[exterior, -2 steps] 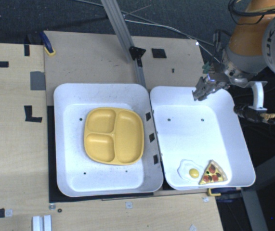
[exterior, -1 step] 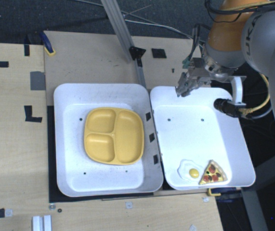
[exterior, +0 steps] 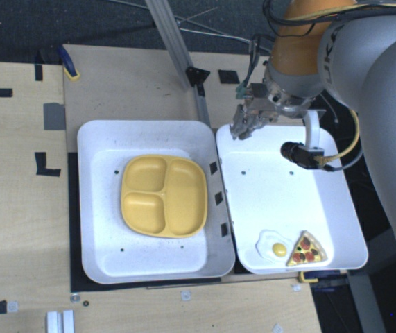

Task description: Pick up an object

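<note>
The hand [exterior: 243, 127] hovers over the upper left corner of the right bin [exterior: 336, 207]; whether it is open I cannot tell. The fried egg [exterior: 272, 246] and pizza slice [exterior: 306, 249] lie well apart from it, toward the frame's lower right

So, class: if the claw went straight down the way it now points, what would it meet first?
Probably the bare floor of the right white bin near its top-left corner, below the claw. The depth is unclear, so it might be the rim.
</note>
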### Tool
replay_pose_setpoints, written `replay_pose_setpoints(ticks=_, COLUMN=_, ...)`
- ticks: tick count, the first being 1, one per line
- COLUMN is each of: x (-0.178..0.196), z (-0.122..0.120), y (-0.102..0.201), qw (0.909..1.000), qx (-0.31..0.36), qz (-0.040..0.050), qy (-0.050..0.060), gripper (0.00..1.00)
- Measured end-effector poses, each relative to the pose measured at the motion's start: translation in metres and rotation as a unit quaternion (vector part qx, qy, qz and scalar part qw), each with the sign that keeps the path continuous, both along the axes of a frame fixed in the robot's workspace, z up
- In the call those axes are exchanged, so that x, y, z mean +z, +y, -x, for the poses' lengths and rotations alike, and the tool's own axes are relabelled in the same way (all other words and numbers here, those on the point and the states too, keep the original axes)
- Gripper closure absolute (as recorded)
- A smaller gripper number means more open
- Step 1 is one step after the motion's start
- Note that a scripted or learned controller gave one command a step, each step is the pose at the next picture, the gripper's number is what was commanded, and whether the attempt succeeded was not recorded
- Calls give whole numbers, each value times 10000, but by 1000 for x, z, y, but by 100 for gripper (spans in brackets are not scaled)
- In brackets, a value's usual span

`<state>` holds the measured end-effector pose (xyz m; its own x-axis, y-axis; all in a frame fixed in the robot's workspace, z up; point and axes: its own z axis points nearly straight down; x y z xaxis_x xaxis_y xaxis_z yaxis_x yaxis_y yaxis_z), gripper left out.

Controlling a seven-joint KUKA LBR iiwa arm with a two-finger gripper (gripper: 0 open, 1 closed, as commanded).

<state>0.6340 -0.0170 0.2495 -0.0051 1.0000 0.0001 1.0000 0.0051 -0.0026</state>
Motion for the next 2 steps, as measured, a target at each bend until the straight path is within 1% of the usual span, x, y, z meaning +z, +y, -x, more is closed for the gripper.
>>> replay_pose_setpoints(ticks=1, x=3, z=-1, y=57, qw=10000, qx=8, qz=-6, qy=-8, gripper=100)
replay_pose_setpoints(ticks=2, x=0, z=0, y=104, qw=10000, qx=2, qz=-1, qy=-6, gripper=100)
